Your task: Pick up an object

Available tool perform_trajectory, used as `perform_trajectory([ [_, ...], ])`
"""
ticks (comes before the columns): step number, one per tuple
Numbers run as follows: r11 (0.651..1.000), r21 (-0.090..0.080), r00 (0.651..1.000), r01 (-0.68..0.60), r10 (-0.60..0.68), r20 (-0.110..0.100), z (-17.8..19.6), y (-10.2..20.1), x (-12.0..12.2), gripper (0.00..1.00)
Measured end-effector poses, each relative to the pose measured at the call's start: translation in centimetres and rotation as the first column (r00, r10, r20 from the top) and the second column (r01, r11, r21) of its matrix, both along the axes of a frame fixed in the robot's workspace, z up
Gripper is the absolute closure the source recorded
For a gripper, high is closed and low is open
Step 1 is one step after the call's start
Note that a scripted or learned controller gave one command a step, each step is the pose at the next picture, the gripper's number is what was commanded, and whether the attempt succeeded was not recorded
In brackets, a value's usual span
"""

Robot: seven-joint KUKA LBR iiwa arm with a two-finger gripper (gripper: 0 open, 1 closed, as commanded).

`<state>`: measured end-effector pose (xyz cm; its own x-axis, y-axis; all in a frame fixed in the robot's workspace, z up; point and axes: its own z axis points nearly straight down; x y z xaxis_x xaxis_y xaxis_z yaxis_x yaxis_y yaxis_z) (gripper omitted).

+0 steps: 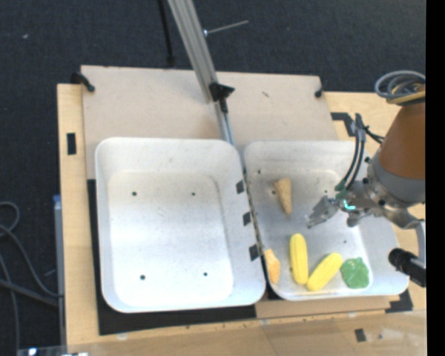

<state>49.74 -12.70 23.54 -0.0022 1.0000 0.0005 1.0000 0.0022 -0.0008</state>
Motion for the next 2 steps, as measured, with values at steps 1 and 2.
perform_trajectory([
  [1, 1.000, -0.001, 1.000, 0.003, -0.003, 0.004, 0.2, 0.0, 0.1, 0.00],
  [2, 1.000, -0.002, 1.000, 0.004, -0.004, -0.001, -4.2, 0.0, -0.5, 0.00],
])
